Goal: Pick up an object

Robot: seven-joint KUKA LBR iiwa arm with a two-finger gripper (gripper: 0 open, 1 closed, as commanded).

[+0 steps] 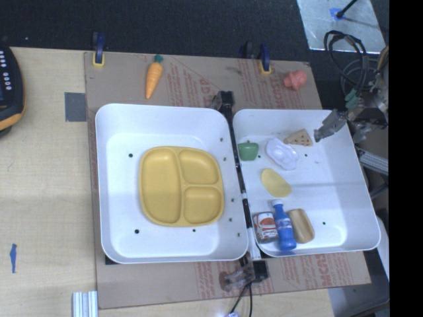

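Beside the cracker, at its right, hovered gripper; jaws' state could not be told

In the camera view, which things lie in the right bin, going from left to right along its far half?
Green cup → clear plastic piece → tan wedge with dots → gripper at the bin's far right edge.

A pale wood counter fills the left and lower frame, overlaid by a brown cardboard sheet clamped along its top edge. Dark carpeted floor runs across the top, with a light patch at upper right.
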